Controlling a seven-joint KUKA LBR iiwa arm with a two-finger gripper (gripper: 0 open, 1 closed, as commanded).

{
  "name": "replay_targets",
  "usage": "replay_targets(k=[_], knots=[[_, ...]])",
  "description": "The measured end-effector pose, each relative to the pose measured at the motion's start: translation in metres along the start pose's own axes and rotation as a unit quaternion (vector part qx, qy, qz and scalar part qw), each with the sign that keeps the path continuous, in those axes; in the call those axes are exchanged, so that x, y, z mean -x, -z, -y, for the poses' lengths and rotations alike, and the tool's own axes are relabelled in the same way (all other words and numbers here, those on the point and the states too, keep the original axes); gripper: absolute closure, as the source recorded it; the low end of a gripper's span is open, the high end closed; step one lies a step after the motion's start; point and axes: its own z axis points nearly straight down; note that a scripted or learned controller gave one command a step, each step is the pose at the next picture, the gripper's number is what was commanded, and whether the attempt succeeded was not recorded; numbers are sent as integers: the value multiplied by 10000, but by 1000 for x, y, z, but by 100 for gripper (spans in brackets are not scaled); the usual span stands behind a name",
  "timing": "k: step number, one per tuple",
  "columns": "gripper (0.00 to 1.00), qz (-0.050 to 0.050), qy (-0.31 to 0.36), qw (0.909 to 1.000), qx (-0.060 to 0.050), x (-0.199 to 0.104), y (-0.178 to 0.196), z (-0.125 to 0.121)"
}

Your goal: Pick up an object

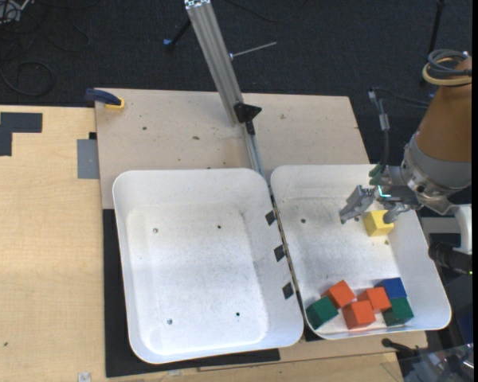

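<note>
Camera view is looking down at a slant on a wooden bench [183, 130] that is carrying two shallow white bins side by side. The left bin [135, 205] is sitting next to the right bin [319, 185], the two rims meeting along a line marked by small black clips.

The arm [450, 134], grey with an orange band above the wrist, is reaching in from the right edge and hanging over the upper right part of the right bin. Its hand [376, 207] is standing with the fingers spread apart, one grey finger [354, 206] pointing left and down, the other lying toward the right. A yellow block [378, 223] is lying on the bin floor just beside and below the fingertips, near the bin's right wall. Nothing is being gripped; whether a fingertip is touching the block cannot be told.

Near the front of the right bin a cluster of blocks is lying close together. An orange block [342, 293] is sitting at the upper left of the cluster, with a green block [323, 311] just beside it toward the front left. Two more orange blocks [359, 314] and [378, 298] are sitting in the middle, touching or nearly so. A blue block [393, 287] is lying at the upper right, and a dark green block [398, 313] is lying just in front of it, close to the rim.

A slanted aluminium rail [219, 58] is rising from the bench behind the bins.
</note>
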Motion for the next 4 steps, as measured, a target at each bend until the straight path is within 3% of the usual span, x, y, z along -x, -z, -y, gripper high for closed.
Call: replay_targets(k=[1, 2, 4], knots=[[0, 4, -19, 10000, 23, 2, 2, 0], [0, 3, -14, 10000, -5, 2, -43, -5], [0, 0, -20, 10000, -14, 0, -168, -8]])
